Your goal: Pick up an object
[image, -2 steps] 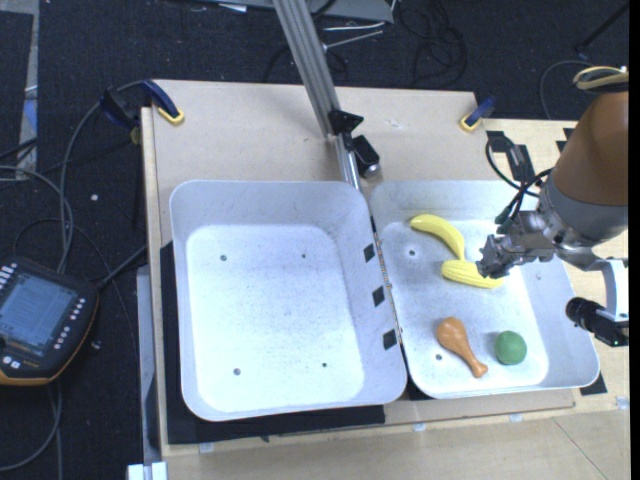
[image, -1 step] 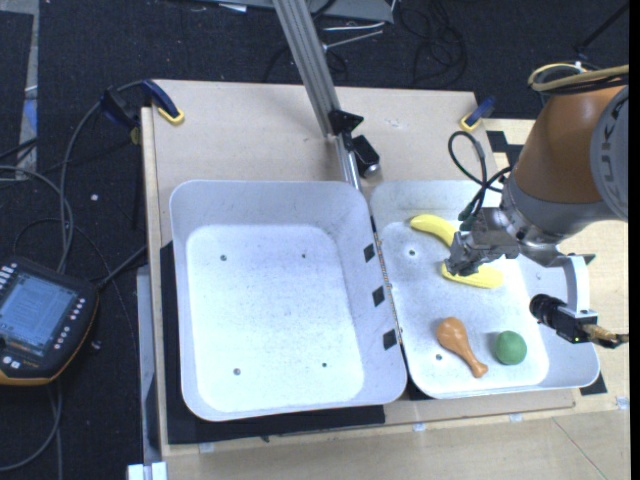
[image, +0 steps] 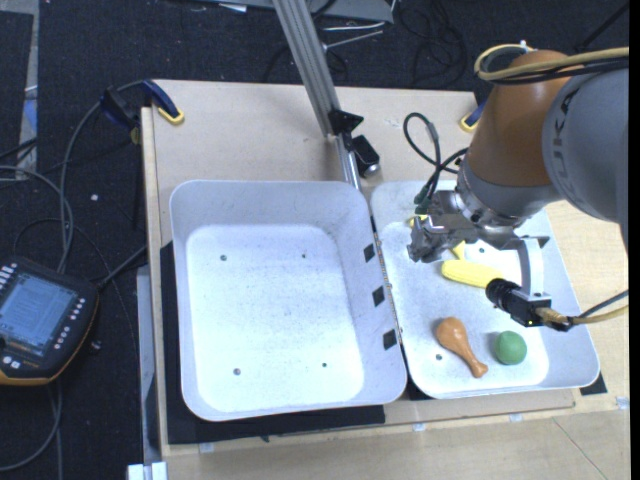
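My gripper (image: pixel 428 242) hangs low over the upper left part of the right bin (image: pixel 570 368). A yellow banana-shaped object (image: pixel 470 272) lies just to its right, close to the gripper but not visibly held. Nearer the front of the same bin lie a tan drumstick-shaped object (image: pixel 459 344) and a small green ball (image: pixel 511 347), side by side and apart from the gripper. The arm's grey and orange wrist (image: pixel 520 128) hides the bin's back right part.
The left bin (image: pixel 190 268) stands beside the right one, their rims meeting in the middle. A slanted metal bar (image: pixel 310 58) reaches down to the bins' back edge. A teach pendant (image: pixel 35 318) and cables lie on the floor at left.
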Tool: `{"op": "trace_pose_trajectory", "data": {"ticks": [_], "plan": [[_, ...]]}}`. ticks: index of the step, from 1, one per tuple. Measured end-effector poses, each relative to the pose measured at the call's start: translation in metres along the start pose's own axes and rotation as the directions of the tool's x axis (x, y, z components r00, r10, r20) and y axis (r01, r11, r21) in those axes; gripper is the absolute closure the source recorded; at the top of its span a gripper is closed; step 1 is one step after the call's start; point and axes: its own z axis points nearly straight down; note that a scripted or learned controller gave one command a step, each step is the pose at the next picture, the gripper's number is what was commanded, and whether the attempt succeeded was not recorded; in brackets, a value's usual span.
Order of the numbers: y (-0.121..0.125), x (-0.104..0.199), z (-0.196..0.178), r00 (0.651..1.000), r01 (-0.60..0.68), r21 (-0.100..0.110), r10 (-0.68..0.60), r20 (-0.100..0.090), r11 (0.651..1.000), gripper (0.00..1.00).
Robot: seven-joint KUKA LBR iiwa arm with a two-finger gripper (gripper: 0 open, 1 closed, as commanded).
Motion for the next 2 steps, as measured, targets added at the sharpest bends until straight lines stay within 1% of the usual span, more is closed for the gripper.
{"op": "trace_pose_trajectory", "data": {"ticks": [1,2], "plan": [[0.016,0.051,0.008,1.000,-0.001,0.001,0.001,0.000,1.000,1.00],[0.026,0.105,0.013,1.000,-0.001,0.001,0.001,0.000,1.000,1.00]]}}
